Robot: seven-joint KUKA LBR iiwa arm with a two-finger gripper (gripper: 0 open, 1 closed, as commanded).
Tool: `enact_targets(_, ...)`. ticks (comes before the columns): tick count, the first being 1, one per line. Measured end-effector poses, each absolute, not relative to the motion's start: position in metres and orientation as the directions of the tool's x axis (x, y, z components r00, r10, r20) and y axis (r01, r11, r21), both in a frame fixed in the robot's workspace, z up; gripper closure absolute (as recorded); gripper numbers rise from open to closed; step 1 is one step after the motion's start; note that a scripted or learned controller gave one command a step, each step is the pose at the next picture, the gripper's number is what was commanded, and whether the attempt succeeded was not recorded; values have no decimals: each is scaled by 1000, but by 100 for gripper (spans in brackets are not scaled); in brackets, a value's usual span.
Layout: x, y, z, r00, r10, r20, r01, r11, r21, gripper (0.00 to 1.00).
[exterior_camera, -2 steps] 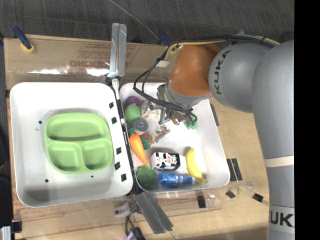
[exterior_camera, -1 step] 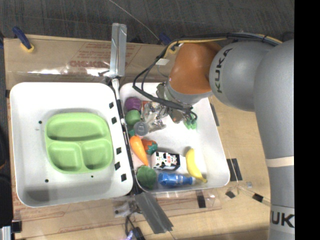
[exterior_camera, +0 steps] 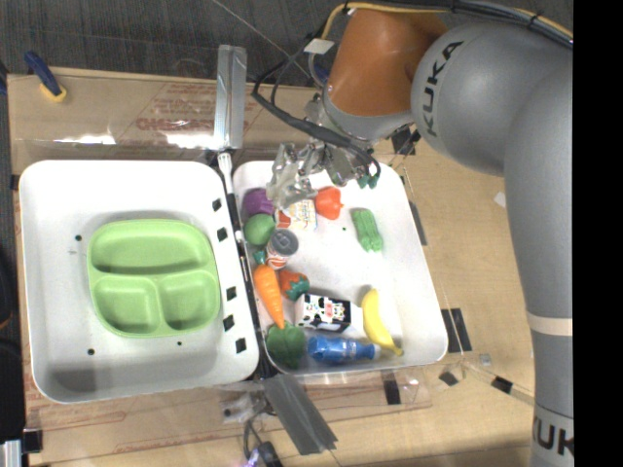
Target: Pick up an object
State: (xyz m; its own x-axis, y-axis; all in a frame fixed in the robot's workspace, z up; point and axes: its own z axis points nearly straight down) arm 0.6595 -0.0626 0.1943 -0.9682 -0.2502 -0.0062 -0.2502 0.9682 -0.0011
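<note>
gripper (exterior_camera: 292,178) sits low over the far-left part of the right bin (exterior_camera: 419,290), its metal fingers pointing down toward the toys there; whether it is open or closed cannot be told from this angle, and nothing is seen held between its tips. directly below and beside it lie a purple toy (exterior_camera: 257,202), a green ball (exterior_camera: 259,230), a small white carton (exterior_camera: 303,214) and a red pepper (exterior_camera: 329,201), all crowded close together. further along the bin: a green pickle (exterior_camera: 366,229), a round can (exterior_camera: 283,243), a carrot (exterior_camera: 269,295), a cow-print box (exterior_camera: 324,311), a banana (exterior_camera: 376,321), a blue bottle (exterior_camera: 339,349) and a broccoli (exterior_camera: 285,343). left bin (exterior_camera: 39,261) carries a green tray (exterior_camera: 151,275). judged step: approach or descent onto a target in the far-left cluster, grasp not yet confirmed. next move calls for settling on a single item, most likely the carton or purple toy, closing squarely on it without pinching its neighbours, then lifting straight up clear of the bin wall.
</note>
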Motion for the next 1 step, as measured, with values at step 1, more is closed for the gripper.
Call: enact_targets(1, 659, -58, 272, -993, -121, -5, -121, 993, -1, 100)
